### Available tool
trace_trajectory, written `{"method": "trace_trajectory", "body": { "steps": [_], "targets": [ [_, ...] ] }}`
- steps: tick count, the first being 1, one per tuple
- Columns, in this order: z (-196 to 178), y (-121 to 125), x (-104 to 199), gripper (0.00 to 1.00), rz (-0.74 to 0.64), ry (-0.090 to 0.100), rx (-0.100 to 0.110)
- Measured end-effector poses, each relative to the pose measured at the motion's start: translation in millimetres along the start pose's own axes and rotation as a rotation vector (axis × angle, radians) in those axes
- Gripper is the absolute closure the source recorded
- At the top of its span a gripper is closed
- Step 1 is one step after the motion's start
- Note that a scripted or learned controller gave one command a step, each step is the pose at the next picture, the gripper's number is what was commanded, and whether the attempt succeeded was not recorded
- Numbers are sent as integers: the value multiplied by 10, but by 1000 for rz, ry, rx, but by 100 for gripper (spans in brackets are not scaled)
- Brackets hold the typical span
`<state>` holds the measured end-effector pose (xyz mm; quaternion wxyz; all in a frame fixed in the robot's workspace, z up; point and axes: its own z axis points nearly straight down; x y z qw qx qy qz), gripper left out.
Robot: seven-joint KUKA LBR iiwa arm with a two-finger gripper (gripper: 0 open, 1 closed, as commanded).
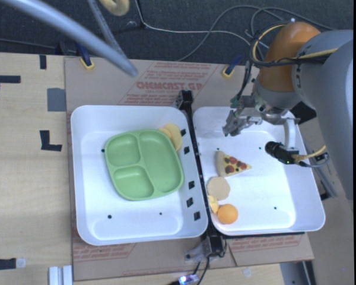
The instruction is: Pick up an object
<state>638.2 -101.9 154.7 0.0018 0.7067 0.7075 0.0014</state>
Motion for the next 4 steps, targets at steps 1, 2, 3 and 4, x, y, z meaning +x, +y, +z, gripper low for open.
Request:
{"method": "trace_trajectory", "body": {
  "steps": [1, 2, 3, 4],
  "targets": [
    [-565, 108, -24, 100, -1, 0, 0],
    [-694, 111, -18, 100, 0, 1, 5],
    [-793, 35, 490, 100, -4, 2, 5],
    [-765, -48, 1126, 100, -5, 1, 7]
  ]
}}
